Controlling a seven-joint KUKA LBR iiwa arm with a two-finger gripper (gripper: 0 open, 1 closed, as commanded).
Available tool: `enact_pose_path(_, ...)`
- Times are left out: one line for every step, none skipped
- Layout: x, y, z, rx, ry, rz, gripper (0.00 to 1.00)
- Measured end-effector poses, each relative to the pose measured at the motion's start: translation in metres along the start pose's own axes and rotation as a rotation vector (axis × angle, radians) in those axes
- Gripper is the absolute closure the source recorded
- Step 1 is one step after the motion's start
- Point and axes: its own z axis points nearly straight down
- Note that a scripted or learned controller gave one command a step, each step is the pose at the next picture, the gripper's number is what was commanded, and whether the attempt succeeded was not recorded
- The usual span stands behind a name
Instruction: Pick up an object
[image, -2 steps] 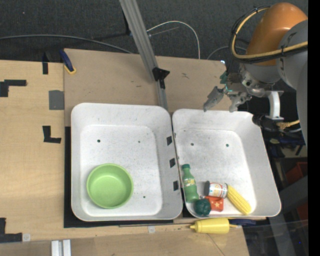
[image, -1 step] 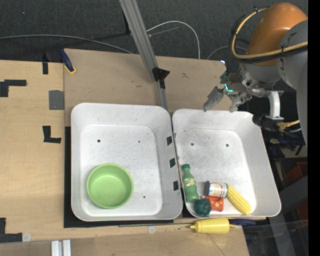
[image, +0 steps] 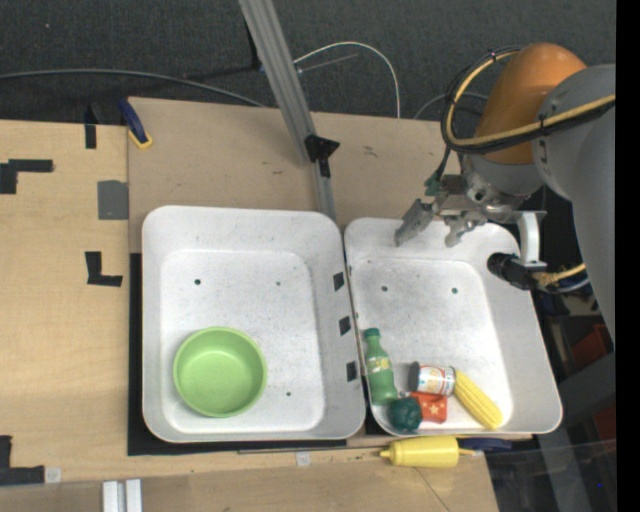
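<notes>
My metal 2-finger gripper (image: 434, 228) hangs spread with nothing in it, because the small green plastic bottle (image: 377, 364) lies far below.

Both bins white with fine dark speckle: left bin (image: 170, 240), right bin (image: 520, 380). Bowl (image: 219, 371) light green. Bottle (image: 378, 366) green. Can (image: 436, 380) red and white. Corn (image: 477, 399) yellow. Near-edge bottle (image: 424, 452) yellow. Arm (image: 560, 110) grey, orange band.
</notes>
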Motion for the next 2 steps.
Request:
enact_pose_path(0.004,-0.011,0.052,0.000,0.000,0.000,0.00)
enact_pose_path(0.005,-0.010,0.101,-0.007,-0.002,-0.001,0.00)
